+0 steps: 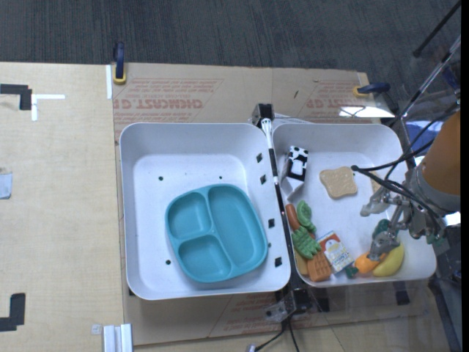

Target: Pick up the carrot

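Dark grey carpet lies behind the bench, and we see a cardboard sheet [220, 97] spread under the two white bins. In the left bin [146, 160] sits a teal divided plate [216, 232] with three compartments, and we see nothing resting on it. The right bin [337, 141] holds the clutter: a black-and-white cow-patterned item [296, 163] near its upper left corner, a slice of toast [338, 182] toward the middle, and a row of toy food along the left and front walls. There we make out a leafy green piece [303, 213], a small red, white and orange packet [336, 252], a waffle-like orange piece [319, 269], and a yellow banana [391, 261]. The carrot [357, 264] lies at the front of the right bin, between the packet and the banana, and partly under the fingertips. The gripper [382, 242] reaches down just above the banana and carrot; we cannot tell whether its jaws are open or closed. The arm's orange band [445, 160] is cut off at the right. Small items along the left wall overlap and are hard to name.
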`<state>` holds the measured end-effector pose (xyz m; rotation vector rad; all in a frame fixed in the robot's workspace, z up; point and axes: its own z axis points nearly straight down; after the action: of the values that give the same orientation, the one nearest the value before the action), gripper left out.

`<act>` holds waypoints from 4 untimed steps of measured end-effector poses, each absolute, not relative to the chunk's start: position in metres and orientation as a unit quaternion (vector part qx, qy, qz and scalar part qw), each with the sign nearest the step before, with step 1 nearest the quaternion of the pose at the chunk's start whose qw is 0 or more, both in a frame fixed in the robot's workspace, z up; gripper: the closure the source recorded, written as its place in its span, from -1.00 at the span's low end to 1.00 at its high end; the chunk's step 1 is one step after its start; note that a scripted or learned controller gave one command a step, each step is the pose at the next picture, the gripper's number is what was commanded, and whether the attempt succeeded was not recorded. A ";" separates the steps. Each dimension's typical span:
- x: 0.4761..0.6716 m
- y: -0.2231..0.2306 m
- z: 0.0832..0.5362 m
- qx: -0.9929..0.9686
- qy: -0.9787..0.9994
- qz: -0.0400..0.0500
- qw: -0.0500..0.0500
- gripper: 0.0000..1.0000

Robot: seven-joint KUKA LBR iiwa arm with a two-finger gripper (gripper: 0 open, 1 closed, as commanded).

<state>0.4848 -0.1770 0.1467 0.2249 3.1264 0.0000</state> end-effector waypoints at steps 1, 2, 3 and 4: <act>0.479 -0.175 0.092 -0.016 1.000 0.001 0.001 -1.00; 0.485 -0.147 0.092 -0.241 0.971 0.000 0.003 -1.00; 0.491 -0.173 0.093 -0.205 0.979 0.000 0.004 -1.00; 0.492 -0.161 0.093 -0.351 0.936 -0.001 0.005 -1.00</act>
<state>0.4925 -0.1608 0.0931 -1.0997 2.9329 -0.0035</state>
